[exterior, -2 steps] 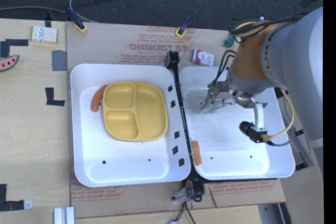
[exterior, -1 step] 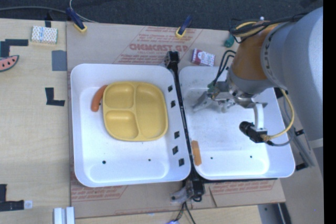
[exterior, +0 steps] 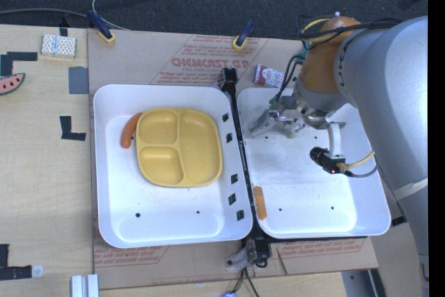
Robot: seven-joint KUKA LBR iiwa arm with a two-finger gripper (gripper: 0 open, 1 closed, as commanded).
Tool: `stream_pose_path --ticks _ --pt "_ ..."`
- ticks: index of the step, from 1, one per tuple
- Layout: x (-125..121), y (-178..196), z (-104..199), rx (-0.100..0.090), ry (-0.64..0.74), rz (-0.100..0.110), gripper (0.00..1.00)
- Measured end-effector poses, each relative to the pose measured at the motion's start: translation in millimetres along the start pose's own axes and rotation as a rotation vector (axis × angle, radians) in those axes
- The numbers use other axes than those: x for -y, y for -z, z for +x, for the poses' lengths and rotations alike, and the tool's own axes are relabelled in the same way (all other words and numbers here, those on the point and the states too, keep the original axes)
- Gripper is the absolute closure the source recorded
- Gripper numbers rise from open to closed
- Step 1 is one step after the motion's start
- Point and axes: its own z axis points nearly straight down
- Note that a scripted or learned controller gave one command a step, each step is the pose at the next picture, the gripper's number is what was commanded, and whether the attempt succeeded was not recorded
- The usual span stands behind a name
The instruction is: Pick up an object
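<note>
Three candidate objects are visible, and the nearest to the claw (exterior: pixel 268 123) is the small orange piece (exterior: pixel 259 202), lying in the right bin (exterior: pixel 361 215) against its left wall, toward the front edge and well apart from the claw. Across the divider (exterior: pixel 236 149), in the left bin (exterior: pixel 167 222), a yellow divided plate (exterior: pixel 179 147) sits toward the rear, with an orange sausage-shaped piece (exterior: pixel 128 130) touching its left rim. The claw hangs low over the rear-left part of the right bin, just beside the divider; nothing shows between its fingers, and whether they are parted cannot be told at this angle. Judged from this layout, the step in hand is the approach — the grasp is not yet made. To do it well, the claw should travel forward along the divider, align its fingers across the orange piece's short axis, and descend clear of the bin wall before closing — a wall-hugging object leaves little room for the inner finger.
</note>
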Motion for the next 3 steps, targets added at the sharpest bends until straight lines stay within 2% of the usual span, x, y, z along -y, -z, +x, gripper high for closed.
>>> stream_pose_path --ticks 1,3 --pt "0 10 0 0.001 0.002 -0.002 1.00" --pt "0 28 2 -0.002 0.004 0.000 1.00"
